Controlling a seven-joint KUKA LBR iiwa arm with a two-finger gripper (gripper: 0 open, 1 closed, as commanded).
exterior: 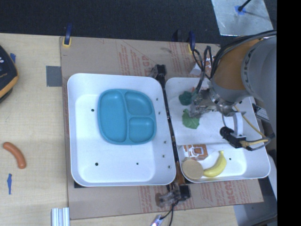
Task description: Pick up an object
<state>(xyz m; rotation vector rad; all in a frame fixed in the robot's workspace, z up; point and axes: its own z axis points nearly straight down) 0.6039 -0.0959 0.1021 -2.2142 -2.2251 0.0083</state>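
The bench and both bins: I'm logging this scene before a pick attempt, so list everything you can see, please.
bins: two, white, side by side on brown cardboard
divided plate: one, light blue, in the left bin
green lumps: two, green, upper part of the right bin
banana: one, yellow, near edge of the right bin
round disc: one, tan, beside the banana
printed card: one, white and orange, right bin
sausage: one, orange-red, on the bench left of the bins
arm: one, grey with orange band, over the right bin
end effector: one, dark, by the green lumps
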